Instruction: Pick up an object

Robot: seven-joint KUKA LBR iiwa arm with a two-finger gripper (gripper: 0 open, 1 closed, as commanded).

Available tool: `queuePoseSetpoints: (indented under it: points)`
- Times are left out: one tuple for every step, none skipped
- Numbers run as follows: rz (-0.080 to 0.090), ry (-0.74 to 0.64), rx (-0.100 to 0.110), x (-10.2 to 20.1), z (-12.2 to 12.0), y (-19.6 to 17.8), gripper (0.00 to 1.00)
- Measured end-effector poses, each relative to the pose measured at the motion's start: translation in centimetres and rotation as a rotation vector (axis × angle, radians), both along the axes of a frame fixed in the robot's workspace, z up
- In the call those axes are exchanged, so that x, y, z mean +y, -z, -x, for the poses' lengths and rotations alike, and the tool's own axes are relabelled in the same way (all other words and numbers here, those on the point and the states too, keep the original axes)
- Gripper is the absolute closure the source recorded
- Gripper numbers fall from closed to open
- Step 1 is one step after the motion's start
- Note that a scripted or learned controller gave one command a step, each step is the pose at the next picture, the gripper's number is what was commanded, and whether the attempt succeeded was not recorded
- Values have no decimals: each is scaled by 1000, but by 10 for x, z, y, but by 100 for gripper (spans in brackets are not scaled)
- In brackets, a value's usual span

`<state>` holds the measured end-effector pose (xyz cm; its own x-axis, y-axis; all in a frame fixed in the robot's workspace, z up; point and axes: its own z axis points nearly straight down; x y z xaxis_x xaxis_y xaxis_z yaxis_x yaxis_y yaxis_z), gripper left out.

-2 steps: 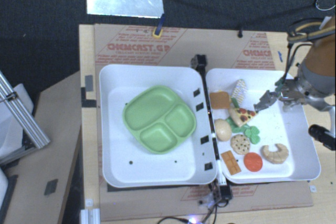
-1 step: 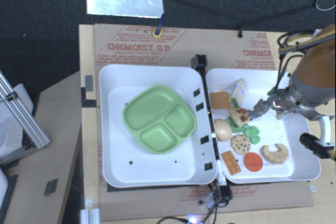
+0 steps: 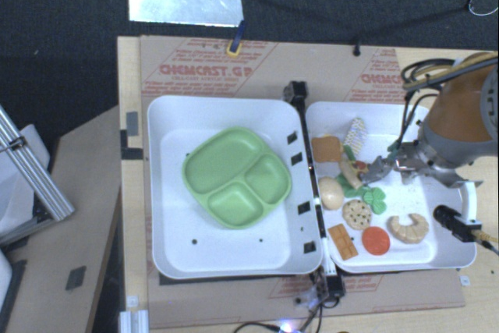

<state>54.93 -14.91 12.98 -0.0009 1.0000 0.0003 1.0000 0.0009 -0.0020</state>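
Observation:
The right white bin [image 3: 448,249] holds several toy foods. Among them are a brown toast square [image 3: 327,148], a pale striped piece [image 3: 356,135], a cream egg shape [image 3: 331,193], a speckled cookie [image 3: 357,213], a green leafy piece [image 3: 375,199], a red tomato [image 3: 376,240], a croissant [image 3: 409,227] and an orange cracker [image 3: 341,242]. My gripper [image 3: 377,168] reaches in from the right and sits low over the bin's middle. It is just above the green piece and beside a small mixed-colour item [image 3: 351,172]. Nothing is visibly lifted.
The left white bin [image 3: 168,168] holds a green divided plate [image 3: 236,176]. A black hinge strip [image 3: 306,168] runs between the bins. The grey arm with its orange band [image 3: 460,101] covers the right bin's far right side, and black cables [image 3: 425,74] loop above it.

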Motion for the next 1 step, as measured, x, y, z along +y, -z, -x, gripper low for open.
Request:
queuePoseSetpoints:
  points:
    - [-5, -1, -4, 2, -3, 43, 0]
